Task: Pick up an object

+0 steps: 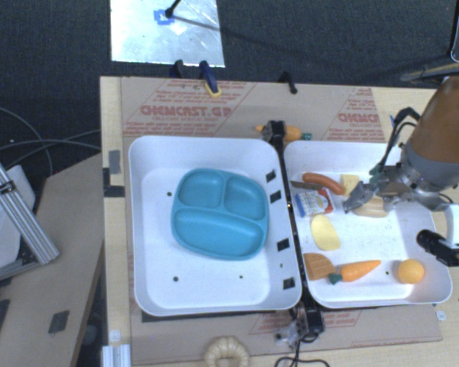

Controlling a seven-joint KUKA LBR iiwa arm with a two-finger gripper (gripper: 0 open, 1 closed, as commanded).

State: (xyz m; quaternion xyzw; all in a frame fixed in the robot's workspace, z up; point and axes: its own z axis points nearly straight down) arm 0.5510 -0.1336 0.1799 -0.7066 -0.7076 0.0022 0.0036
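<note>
Toy food lies scattered in the right bin [428, 293]: a sausage [322, 181], a lemon [326, 233], a carrot [357, 270], an orange [410, 271]. The end effector [361, 197] hangs low over a pale block [372, 207]; whether it's open or closed, I cannot tell. A blue plate [219, 212] sits in the left bin [149, 205].

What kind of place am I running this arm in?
Probably a robot lab test bench: two white bins on a protective board, toy food such as a carrot, and loose cables on dark carpet.
</note>
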